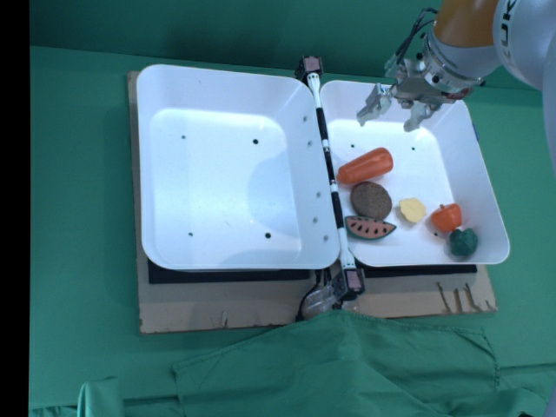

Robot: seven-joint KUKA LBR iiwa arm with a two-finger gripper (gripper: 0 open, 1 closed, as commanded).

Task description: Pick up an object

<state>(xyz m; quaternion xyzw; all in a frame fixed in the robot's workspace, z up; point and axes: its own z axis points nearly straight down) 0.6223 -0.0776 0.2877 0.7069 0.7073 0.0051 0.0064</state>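
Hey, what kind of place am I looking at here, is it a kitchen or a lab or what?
Most likely a robotics lab set up for grasping trials, not a kitchen. Two shallow white bins sit on a bench draped in green cloth, a grey and orange robot arm reaches in, and the food is toys, like the carrot and watermelon slice.

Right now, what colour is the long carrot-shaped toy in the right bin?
Orange: the carrot, clearest in the camera view.
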